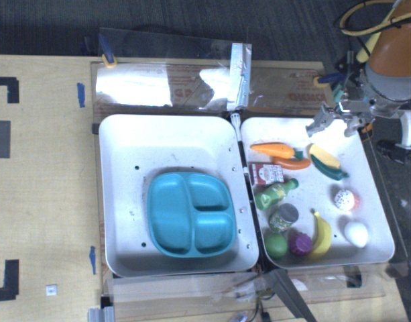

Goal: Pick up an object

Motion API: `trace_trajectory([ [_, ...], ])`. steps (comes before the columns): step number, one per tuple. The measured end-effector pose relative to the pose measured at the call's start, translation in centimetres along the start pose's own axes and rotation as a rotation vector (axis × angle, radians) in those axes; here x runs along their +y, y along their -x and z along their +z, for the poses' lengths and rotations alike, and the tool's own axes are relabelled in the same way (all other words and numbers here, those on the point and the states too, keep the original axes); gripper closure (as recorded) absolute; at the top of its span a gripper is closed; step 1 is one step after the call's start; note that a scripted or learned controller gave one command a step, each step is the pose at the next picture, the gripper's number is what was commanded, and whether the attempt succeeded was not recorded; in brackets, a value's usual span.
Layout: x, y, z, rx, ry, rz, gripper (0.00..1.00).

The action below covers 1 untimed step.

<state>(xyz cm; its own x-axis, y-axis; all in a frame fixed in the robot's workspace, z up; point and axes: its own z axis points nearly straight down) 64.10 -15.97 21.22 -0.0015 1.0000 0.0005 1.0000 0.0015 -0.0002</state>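
The right bin (376, 180) holds several small objects. An orange carrot (275, 151) lies at its back left, with a yellow and green piece (325, 161) to its right. Below them are a red packet (267, 174), a green bottle (275, 192) and a round tin (283, 215). Along the front sit a green lime (276, 245), a purple piece (300, 243), a banana (320, 234) and a white egg (356, 234). A speckled ball (344, 198) rests near the right wall. My gripper (337, 125) hangs open over the bin's back right corner, above the yellow and green piece, with nothing between its fingers.
The left bin (125, 180) carries a blue divided plate (190, 213). A clear plastic sheet (171, 79) stands behind both bins. Yellow cables (366, 19) loop by the arm at top right.
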Motion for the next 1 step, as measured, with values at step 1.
trace_trajectory([
  [1, -0.44, 0.08, 11.57, -0.002, 0.006, -0.128, 0.00],
])
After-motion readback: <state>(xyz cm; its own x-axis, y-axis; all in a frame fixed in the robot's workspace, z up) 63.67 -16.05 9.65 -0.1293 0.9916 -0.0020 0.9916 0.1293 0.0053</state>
